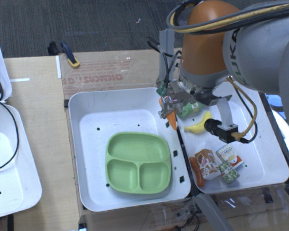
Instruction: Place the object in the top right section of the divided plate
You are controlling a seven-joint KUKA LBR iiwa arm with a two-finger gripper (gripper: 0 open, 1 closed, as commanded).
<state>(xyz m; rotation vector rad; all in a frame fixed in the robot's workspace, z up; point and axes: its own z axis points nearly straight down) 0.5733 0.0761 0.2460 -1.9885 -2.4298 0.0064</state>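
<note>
Two white bins (83,157) share the bench; my pincer (170,110) hangs over their divider, clamping a carrot (171,119) bound for the green divided plate (138,162).

The wooden bench (42,145) bears 2 white bins: left bin (88,157), right bin (268,162), side by side.

Divided plate (138,163) lies open from above; bin wall (179,144) stands between it and arm (213,37) at right.
</note>
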